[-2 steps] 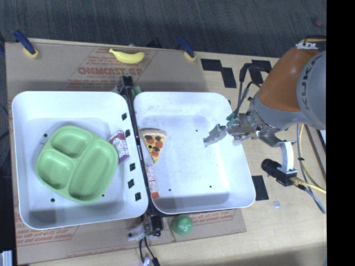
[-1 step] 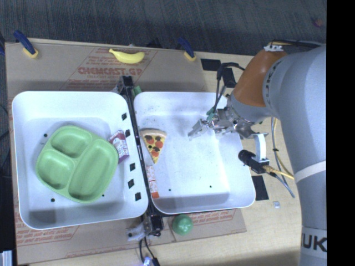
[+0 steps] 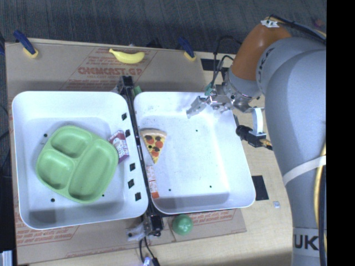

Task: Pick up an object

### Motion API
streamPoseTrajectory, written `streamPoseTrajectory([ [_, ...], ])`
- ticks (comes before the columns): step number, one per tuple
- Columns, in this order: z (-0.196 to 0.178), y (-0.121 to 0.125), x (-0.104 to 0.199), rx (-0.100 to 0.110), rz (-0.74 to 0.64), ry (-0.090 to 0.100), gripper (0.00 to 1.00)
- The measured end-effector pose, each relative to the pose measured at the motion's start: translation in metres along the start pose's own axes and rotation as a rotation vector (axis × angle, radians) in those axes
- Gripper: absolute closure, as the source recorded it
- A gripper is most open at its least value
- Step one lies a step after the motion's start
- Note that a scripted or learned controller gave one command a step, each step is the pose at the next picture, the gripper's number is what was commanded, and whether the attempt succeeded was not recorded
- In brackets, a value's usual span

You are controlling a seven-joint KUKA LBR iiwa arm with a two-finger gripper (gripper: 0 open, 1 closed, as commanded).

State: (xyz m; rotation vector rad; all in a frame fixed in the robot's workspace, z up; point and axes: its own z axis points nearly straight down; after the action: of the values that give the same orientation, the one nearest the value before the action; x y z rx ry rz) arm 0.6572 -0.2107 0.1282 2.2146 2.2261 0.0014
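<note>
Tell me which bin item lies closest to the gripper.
The pizza slice toy, in the right bin with the gripper; the green tray and small packet lie in the left bin.

2 bins, left bin [image 3: 25,148] and right bin [image 3: 233,165]: white plastic, smooth, slight sheen on the rims. Green divided tray [image 3: 75,162] in the left bin: matt plastic, soft-looking finish. Pizza slice [image 3: 153,143] by the right bin's left wall: looks like printed toy plastic, matt. Small packet [image 3: 119,144] at the tray's right edge: glossy wrapper, looks like foil or film. Cardboard sheet [image 3: 89,68] under the bins: brown, matt, red print. Banana [image 3: 127,55] at its far edge: smooth yellow plastic. Green ball [image 3: 181,224] at the near edge: smooth, slight shine. My gripper [image 3: 195,108]: bare metal, dull grey. My arm [image 3: 294,93]: smooth grey shell, satin; orange band [image 3: 252,51] glossier.
</note>
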Motion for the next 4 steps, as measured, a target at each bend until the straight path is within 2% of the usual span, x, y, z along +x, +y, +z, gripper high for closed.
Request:
streamPoseTrajectory([
  [1, 0.037, -0.094, 0.032, 0.007, -0.001, 0.001, 0.00],
  [2, 0.036, -0.020, 0.001, 0.001, -0.001, 0.000, 0.00],
  [3, 0.026, -0.020, 0.001, 0.001, -0.006, 0.000, 1.00],
  [4, -0.060, -0.123, 0.000, 0.003, 0.001, 0.000, 1.00],
])
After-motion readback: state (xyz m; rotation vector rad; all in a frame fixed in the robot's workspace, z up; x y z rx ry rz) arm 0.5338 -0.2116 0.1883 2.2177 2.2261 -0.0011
